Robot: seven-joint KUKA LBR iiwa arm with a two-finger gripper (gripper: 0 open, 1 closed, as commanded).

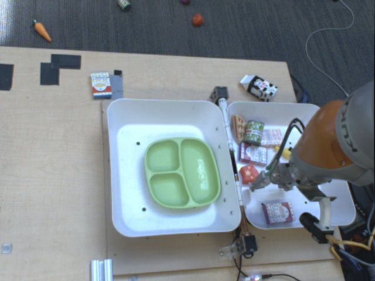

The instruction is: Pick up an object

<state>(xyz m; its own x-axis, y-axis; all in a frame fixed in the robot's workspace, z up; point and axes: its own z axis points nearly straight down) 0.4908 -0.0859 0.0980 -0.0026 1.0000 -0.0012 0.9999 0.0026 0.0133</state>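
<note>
The right bin [345, 212] holds several small items: a green can [254, 132], a pale packet [273, 136], a dark red box [253, 154], a red round item [248, 172], a bit of yellow [285, 152] and a maroon packet [277, 212]. My gripper [262, 180] is low inside this bin, just right of the red round item and above the maroon packet. The grey and orange arm [322, 145] covers the bin's right half. Nothing is visibly held.
The left bin [126, 157] holds a green divided plate [181, 172]. On the bench behind the bins lie a small card box [101, 85] and a black-and-white cow toy [261, 87]. Cables and a clamp [243, 246] sit at the front edge.
</note>
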